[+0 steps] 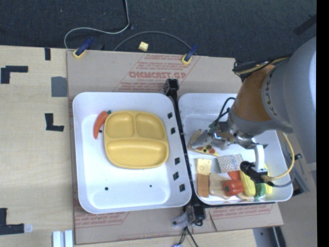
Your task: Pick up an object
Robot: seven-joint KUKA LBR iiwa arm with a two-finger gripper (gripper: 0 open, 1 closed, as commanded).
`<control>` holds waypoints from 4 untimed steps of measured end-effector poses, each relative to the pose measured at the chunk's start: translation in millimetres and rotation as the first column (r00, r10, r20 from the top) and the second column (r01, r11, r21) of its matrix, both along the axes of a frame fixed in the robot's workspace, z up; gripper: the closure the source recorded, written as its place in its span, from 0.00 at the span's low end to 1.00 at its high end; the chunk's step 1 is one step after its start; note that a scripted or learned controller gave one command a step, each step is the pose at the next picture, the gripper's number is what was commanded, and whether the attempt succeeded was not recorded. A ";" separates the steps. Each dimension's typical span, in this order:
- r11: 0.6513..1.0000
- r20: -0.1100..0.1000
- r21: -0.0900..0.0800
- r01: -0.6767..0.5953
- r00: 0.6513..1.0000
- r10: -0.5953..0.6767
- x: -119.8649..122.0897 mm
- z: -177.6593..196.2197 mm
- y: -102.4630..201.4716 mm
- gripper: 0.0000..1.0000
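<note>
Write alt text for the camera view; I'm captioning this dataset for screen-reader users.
A grey robot arm reaches from the right, its gripper low over a pile of toy food in the right bin. The left bin holds a yellow divided plate with a toy carrot beside it.

The bulky grey arm enters from the right edge, its rounded upper link filling the upper right corner. Below that link the orange band wraps the wrist, which bends down and leftward. At its end the dark metal 2-finger tool points left, low and tilted. A black cable loops along the wrist.
</note>
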State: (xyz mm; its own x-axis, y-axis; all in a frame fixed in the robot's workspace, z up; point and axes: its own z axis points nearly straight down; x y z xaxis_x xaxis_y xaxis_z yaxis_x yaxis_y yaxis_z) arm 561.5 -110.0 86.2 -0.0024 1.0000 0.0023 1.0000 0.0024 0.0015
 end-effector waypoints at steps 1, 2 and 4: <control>1.000 0.009 0.001 -0.001 1.000 0.001 2.0 15.5 1.4 1.00; 1.000 0.007 0.003 -0.002 1.000 0.001 1.5 23.6 2.5 1.00; 1.000 0.004 0.006 -0.004 1.000 0.004 1.4 41.5 4.7 1.00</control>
